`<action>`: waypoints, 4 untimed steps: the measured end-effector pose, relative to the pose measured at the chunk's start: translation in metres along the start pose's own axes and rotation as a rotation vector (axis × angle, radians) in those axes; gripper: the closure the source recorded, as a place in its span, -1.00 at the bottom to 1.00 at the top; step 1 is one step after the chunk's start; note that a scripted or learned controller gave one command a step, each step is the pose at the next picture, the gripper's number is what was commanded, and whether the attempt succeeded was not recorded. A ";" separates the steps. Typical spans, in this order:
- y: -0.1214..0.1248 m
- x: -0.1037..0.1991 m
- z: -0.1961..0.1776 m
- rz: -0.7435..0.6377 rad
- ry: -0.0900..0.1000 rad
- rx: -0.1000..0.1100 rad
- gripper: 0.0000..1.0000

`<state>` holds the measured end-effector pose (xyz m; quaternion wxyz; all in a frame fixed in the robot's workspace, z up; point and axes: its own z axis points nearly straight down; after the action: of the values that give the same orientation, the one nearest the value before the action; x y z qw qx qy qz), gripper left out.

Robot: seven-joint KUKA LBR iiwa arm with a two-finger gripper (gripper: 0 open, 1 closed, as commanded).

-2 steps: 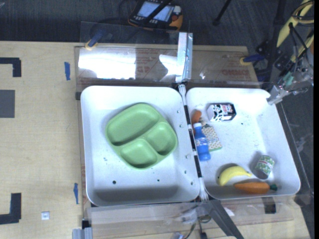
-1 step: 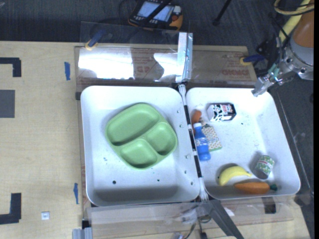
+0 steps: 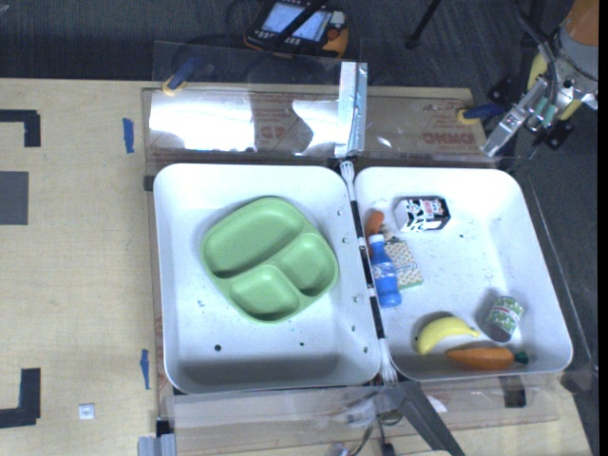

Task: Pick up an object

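Gripper [image 3: 508, 133] hangs above the right white bin's [image 3: 546, 255] far corner, finger state indeterminable. Yellow plastic banana [image 3: 446, 332] lies touching orange plastic carrot [image 3: 480, 356] at the near edge.

Your pickable objects, right bin

You have a yellow banana [image 3: 446, 332] touching an orange carrot [image 3: 482, 356] at the front edge, a blue plastic bottle [image 3: 385, 272] along the left wall, a black-and-white carton [image 3: 421, 213] near the back.
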<state>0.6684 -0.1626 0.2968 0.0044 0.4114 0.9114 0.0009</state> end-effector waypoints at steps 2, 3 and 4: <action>-0.031 0.024 0.015 -0.387 0.004 0.001 1.00; -0.011 0.014 0.031 -0.514 0.000 -0.001 1.00; -0.011 0.015 0.031 -0.514 0.000 -0.001 -1.00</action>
<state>0.6509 -0.1589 0.2655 0.0046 0.1663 0.9861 0.0004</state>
